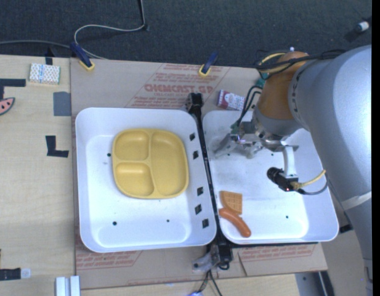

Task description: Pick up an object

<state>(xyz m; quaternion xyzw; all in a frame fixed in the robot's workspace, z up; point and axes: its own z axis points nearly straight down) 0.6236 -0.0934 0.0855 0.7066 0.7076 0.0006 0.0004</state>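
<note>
**Over the right bin, arm hangs above bare floor**

Above two white bins set side by side on the surface (29, 184), the grey arm (337, 116) reaches in from the right, its orange band (277, 97) over the far rim of the right bin (319, 227). The end effector (230, 145) sits low near that bin's far-left corner, close to the black divider (201, 165) between the bins; whether its fingers are apart or together cannot be told, and nothing shows between them. Open white floor lies below it, toward the near wall. An orange waffle piece (232, 201) and a hot dog (236, 222) lie just beside each other near the front-left corner, well apart from the end effector. A yellow divided plate (150, 163) sits mid-floor in the left bin (94, 227), with room on all sides.
</note>
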